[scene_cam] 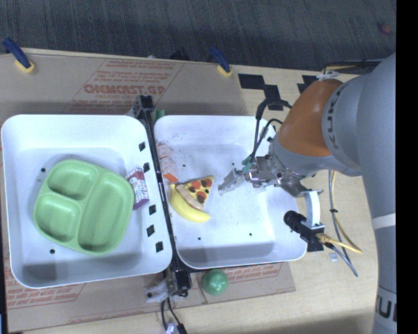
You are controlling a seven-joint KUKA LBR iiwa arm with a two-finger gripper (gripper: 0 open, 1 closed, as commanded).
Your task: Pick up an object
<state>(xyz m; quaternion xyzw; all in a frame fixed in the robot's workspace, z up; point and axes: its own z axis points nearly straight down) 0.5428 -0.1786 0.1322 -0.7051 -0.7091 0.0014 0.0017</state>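
While our fingers (230, 181) hang low inside the right bin (265, 245), their grip state something we cannot tell, the banana (188, 208) and the pizza slice (198, 188) touching it lie just left of them, near the bin's left wall.

Tool (231, 180) low in right bin (265, 245), near pizza slice (197, 188) touching banana (187, 208).

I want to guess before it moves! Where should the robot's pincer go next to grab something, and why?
Probably a short slide to the view's left, then down. The pincer hangs over bare floor of the right bin, with nothing between its tips. The pizza slice and banana lie just to its left, the closest things to grab.
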